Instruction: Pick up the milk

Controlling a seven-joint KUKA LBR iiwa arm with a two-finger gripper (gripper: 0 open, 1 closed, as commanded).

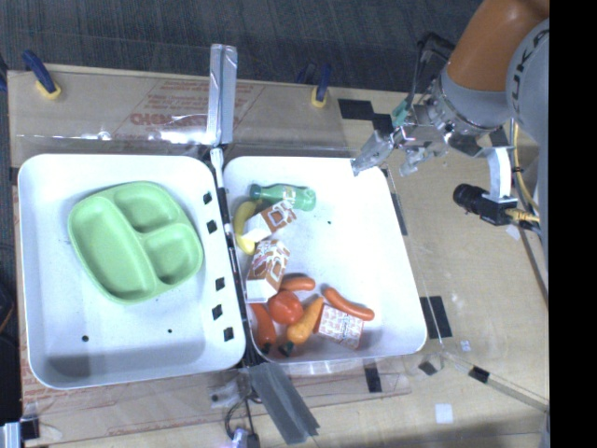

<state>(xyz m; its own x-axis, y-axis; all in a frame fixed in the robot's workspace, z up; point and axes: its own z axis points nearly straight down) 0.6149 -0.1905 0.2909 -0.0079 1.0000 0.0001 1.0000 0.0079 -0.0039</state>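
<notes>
Milk (268, 261) crowded by banana (242, 226), carrot (305, 320); tool (384, 153) state unclear.

The grey metal robot arm (522, 54) in the upper right of the frame has a broad orange band and dark letters on its side. Its small silver two-finger gripper (382, 155) carries thin cables, a white strap and a black cylinder part.

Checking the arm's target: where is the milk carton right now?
The milk carton lies in the right bin, near its left wall, just below the banana and above the tomato.
</notes>
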